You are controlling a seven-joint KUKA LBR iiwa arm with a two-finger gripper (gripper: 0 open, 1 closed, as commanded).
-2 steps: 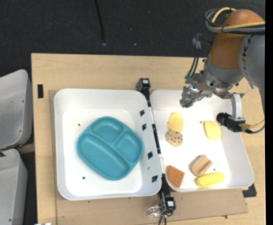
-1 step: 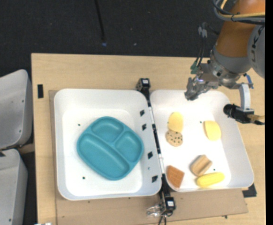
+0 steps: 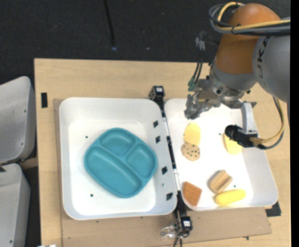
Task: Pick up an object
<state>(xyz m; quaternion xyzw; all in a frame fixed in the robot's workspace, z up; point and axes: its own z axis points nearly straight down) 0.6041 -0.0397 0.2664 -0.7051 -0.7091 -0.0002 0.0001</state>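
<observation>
My gripper (image 3: 193, 112) hangs over the far left part of the right bin (image 3: 260, 176), just above a pale yellow oval piece (image 3: 192, 133). Nothing shows between its dark fingers. Right below that piece lies a round spotted cookie (image 3: 190, 151). A yellow chunk (image 3: 232, 144) rests at the bin's right side, partly behind a black part of the arm. Near the front lie an orange wedge (image 3: 192, 192), a tan block (image 3: 220, 180) and a yellow banana-like piece (image 3: 229, 196).
The left bin (image 3: 72, 189) holds a teal divided plate (image 3: 120, 161). A ridge with black clips (image 3: 166, 153) separates the two bins. The arm's orange band (image 3: 242, 30) and cables rise at the upper right. Grey panels (image 3: 5, 122) stand left of the bench.
</observation>
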